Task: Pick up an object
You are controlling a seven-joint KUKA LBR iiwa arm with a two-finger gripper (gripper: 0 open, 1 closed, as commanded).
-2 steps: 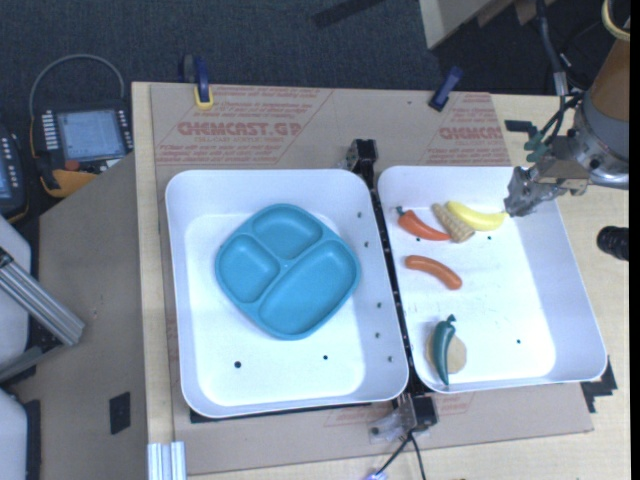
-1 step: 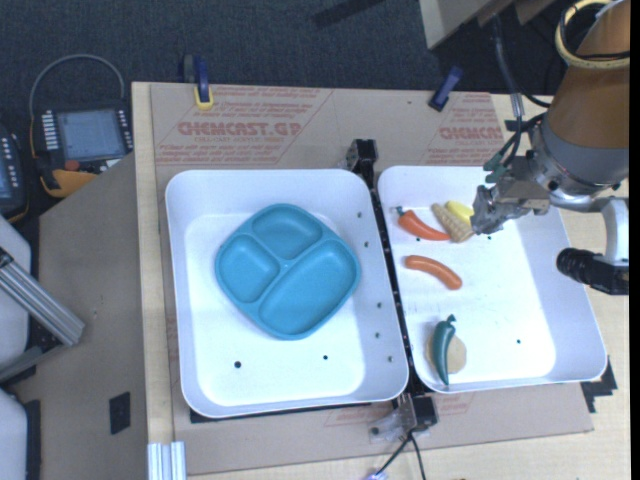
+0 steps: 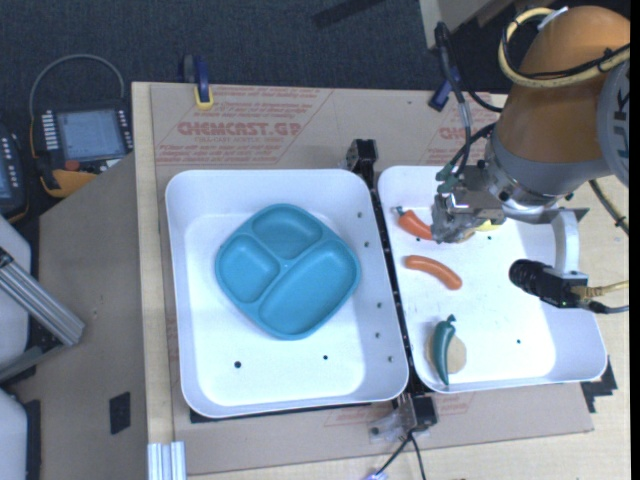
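Observation:
My gripper [image 3: 447,230] hangs low in the right bin [image 3: 530,363], near its back left corner. An orange carrot-like piece [image 3: 413,224] lies just left of the gripper, partly hidden by it. An orange sausage-shaped object [image 3: 432,271] lies a little in front of the gripper, apart from it. A teal pepper-shaped object [image 3: 441,341] rests on a tan round piece [image 3: 455,354] near the bin's front left. A bit of yellow [image 3: 490,225] peeks out from under the wrist.
The left bin [image 3: 200,218] holds a blue divided plate [image 3: 287,269]. A black clamp [image 3: 362,154] sits at the back between the bins. A black cylindrical part of the arm [image 3: 545,281] overhangs the right bin's right side.

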